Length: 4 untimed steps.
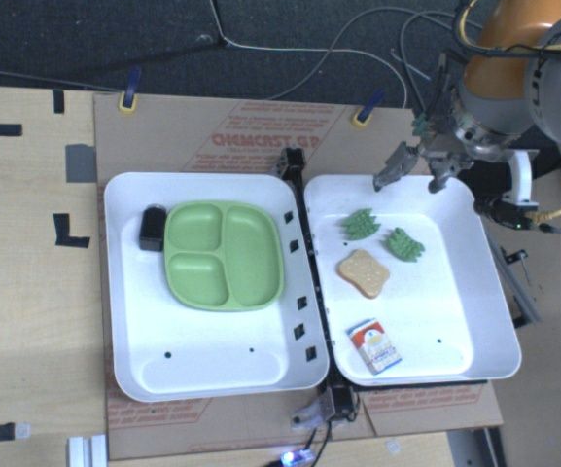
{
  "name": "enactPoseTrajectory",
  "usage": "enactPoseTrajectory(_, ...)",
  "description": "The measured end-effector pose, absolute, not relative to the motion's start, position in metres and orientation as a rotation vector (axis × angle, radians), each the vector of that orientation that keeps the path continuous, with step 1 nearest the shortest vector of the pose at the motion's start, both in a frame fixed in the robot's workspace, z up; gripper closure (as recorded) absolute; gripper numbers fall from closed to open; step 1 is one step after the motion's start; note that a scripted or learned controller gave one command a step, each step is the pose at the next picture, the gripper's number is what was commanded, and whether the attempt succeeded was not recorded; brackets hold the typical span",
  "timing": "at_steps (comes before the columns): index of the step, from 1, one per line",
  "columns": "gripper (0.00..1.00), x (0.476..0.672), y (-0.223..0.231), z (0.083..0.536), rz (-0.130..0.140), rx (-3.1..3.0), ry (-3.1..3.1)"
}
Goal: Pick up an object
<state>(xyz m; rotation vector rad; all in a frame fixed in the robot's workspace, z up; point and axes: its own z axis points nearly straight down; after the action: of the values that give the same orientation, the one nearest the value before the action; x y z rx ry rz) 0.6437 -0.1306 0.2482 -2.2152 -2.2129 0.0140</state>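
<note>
Camera view: gripper [412, 177] spread apart, holding nothing, above the right bin's [484, 261] far edge, toast [363, 273] well below it

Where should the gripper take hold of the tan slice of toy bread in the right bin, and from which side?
Probably straight down from above, closing across the narrower width of the tan toy bread slice. It lies flat on the floor of the right white bin, so only its thin edges offer opposing faces. There is bare floor all around it, apart from the two green leafy toy pieces and the small red-and-white carton.
</note>
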Motion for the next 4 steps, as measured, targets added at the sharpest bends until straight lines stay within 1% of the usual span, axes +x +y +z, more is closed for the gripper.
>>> enactPoseTrajectory(1, 0.00, 0.646, -0.130, 0.256, 0.002, -2.219, -2.223)
enactPoseTrajectory(3, 0.00, 0.638, -0.125, 0.127, 0.010, -2.216, -2.219)
enactPoseTrajectory(4, 0.00, 0.638, -0.125, 0.083, 0.002, -2.220, -2.225)
